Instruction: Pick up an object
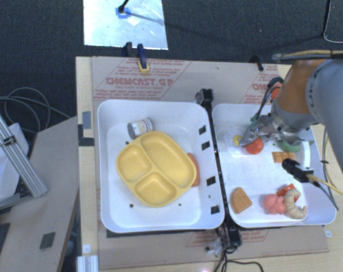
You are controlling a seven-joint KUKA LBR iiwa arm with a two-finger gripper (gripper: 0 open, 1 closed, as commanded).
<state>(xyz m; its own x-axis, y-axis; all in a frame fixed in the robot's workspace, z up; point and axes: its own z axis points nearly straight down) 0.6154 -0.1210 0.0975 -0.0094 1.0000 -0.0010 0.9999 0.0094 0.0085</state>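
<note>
My gripper [254, 135] reaches low into the upper part of the right bin [228, 169]. Directly under its tip lies a red-orange round object [254, 147], touching or nearly touching it. A small yellow piece [238, 140] lies just left of the gripper. A flat orange square [281, 156] and a green object [291, 147] sit just right of it, the green one partly hidden by the wrist.
Near the right bin's front lie a tan biscuit [240, 199], a pink lump [273, 204] and a pale shrimp-like toy [296, 207]. The left bin [112, 208] holds a yellow divided plate [155, 166], a small jar [140, 127] and an orange thing [194, 169] under the plate's edge.
</note>
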